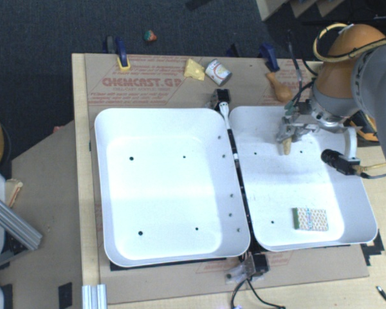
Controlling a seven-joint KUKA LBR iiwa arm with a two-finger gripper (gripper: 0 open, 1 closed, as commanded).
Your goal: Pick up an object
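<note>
My gripper (287, 136) hangs over the far part of the right bin (354, 227), near its back wall. A small tan piece (285, 149) shows right at the gripper's tip; I cannot tell whether it is held or lies on the bin floor. A flat square with a speckled multicolour pattern (311, 219) lies near the front of the same bin, well apart from the gripper.
The left bin (109, 172) stands beside the right one. Behind the bins, on the cardboard bench top, lie a yellow piece (194, 69), a small white and grey object (218, 73) and an orange-tan object (280, 87). Blue clamps (121, 50) grip the back edge.
</note>
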